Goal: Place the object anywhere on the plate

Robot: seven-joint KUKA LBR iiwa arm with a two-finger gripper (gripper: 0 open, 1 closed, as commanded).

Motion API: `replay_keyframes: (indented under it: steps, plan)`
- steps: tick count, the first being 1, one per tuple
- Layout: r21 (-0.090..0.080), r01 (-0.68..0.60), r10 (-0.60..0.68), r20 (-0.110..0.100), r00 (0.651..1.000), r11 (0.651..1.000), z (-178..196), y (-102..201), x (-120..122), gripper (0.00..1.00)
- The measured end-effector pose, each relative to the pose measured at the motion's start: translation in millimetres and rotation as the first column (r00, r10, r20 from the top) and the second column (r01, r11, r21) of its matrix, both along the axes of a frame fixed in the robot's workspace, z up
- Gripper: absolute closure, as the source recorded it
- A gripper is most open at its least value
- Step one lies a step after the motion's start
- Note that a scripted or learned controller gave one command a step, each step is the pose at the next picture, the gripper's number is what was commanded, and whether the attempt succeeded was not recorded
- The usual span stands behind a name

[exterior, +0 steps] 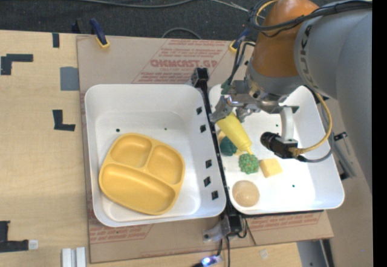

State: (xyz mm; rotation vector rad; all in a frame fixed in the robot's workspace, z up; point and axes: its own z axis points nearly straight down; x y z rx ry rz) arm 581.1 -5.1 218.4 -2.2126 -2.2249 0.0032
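A yellow divided plate (142,172) lies in the left bin (121,99). In the right bin (314,193), a long yellow bottle-shaped object (236,133) lies slanted next to the wall between the bins. My gripper (234,107) hangs right over the upper end of that yellow object, and the wrist hides where they meet. Just below it are a small teal piece (228,147), a green broccoli floret (248,162), a yellow cheese wedge (270,167) and a beige round bun (245,193).
The grey arm with its orange band (287,15) covers the upper right bin. A black cable fitting (275,144) hangs beside the cheese wedge. Black clips (208,163) line the divider between the bins. Cardboard lies under both bins.
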Motion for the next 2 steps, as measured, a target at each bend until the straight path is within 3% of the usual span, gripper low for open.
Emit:
replay_keyframes:
  steps: [2]
  plan:
    - [0.0, -0.001, 0.001, 0.0, 1.0, 1.0, -13.4, 100.7, -40.4, 1.0]
